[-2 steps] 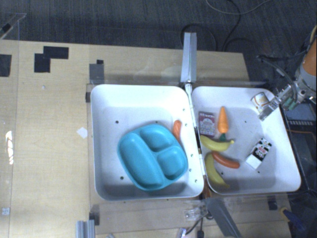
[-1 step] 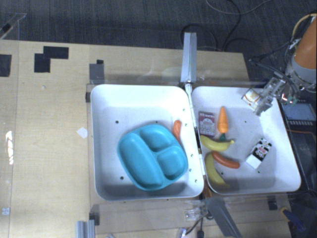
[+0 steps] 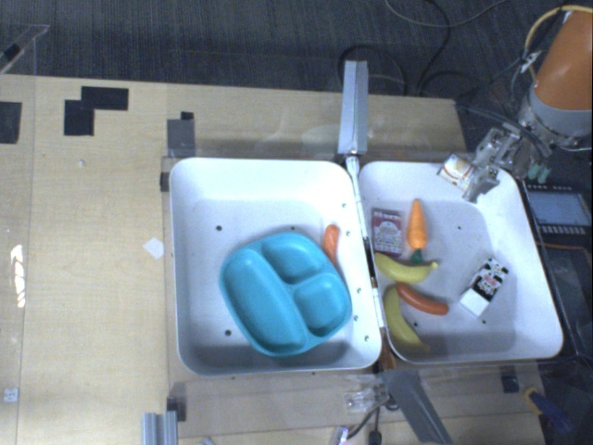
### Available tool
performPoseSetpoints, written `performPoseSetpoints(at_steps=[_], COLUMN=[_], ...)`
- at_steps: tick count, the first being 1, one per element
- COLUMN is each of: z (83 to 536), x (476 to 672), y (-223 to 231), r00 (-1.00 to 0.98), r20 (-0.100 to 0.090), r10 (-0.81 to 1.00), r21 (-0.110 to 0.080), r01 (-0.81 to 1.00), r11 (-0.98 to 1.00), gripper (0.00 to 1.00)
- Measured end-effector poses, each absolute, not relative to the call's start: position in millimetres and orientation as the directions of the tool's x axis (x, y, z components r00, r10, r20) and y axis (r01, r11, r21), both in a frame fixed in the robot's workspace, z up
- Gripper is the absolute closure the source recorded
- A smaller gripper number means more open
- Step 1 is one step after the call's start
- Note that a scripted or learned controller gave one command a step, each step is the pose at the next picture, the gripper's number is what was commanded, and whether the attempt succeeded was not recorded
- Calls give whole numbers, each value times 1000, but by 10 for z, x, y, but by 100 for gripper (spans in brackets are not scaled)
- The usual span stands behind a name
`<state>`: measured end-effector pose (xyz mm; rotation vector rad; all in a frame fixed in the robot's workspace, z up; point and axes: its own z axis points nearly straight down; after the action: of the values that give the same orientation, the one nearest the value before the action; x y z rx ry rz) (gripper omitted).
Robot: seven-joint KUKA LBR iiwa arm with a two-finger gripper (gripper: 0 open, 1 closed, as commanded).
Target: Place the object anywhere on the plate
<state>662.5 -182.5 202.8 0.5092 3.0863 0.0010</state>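
Claw [image 3: 482,167] over right bin's [image 3: 528,248] far rim, grip state unreadable | risk: crowded banana [image 3: 404,269], carrot [image 3: 417,223] spoil the pick for plate [image 3: 243,290]

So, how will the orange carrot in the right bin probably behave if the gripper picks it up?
The small orange carrot looks like a smooth plastic toy, so probably stiff and light. Its tapered, rounded shape may slip or roll. It lies close beside the dark red card, which could crowd a grasp.

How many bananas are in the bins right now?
2, both in the right bin: one banana lies crosswise below the carrot, the other banana runs toward the bin's near wall, partly under the sausage. None seem hidden.
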Motion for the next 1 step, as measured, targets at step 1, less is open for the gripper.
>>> performPoseSetpoints(at_steps=[1], z=[2386], x=[6492], y=[-1277], r00=[-974], r20=[-11], r10=[225], r21=[2], r01=[225], r11=[974], gripper=[100])
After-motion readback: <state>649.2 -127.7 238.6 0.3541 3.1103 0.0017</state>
